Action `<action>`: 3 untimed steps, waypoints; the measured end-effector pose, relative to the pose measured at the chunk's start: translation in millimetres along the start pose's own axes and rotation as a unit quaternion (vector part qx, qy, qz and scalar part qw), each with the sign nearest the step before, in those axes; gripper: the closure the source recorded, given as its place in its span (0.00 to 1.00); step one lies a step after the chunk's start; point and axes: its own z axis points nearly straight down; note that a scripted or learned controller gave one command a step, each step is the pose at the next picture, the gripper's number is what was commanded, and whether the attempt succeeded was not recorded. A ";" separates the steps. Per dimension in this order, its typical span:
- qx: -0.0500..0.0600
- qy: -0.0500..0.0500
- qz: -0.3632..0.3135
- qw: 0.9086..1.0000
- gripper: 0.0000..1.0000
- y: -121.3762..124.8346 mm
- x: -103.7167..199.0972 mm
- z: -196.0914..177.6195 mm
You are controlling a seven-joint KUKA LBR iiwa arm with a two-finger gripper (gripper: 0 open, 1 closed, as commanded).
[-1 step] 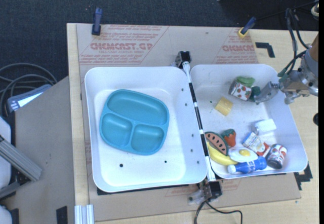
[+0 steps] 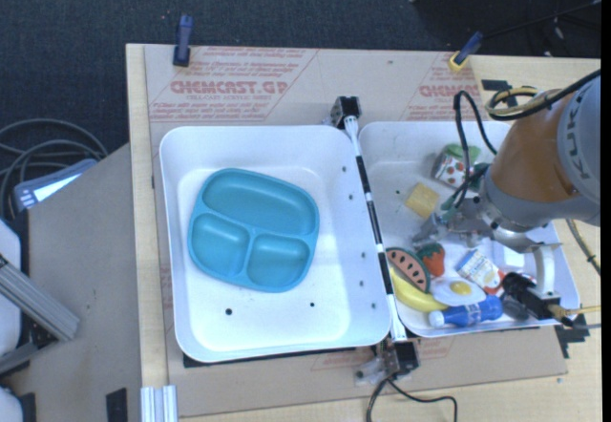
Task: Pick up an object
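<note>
The right bin (image 2: 401,145) holds several small items. A yellow block (image 2: 421,199) lies near its middle, and a green, white and red can (image 2: 451,165) lies behind it. Along the front are a watermelon slice (image 2: 406,267), a banana (image 2: 416,294), a small red-orange item (image 2: 435,262), a white packet (image 2: 477,267), a fried egg toy (image 2: 458,290) and a blue bottle (image 2: 474,313). My gripper (image 2: 460,220) is low over the bin's middle, just right of the yellow block and behind the white packet. The wrist hides what lies beneath it.
A blue divided plate (image 2: 253,229) lies in the left bin (image 2: 181,158). The wall between the two bins (image 2: 368,210) runs just left of the items. The arm's grey and orange body (image 2: 539,162) covers the right bin's right side.
</note>
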 end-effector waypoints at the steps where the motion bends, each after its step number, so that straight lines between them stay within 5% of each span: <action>1: -0.001 0.000 0.000 1.000 0.00 63.0 27.5 -0.4; 3: 0.001 0.000 0.001 1.000 0.00 -50.0 18.2 0.3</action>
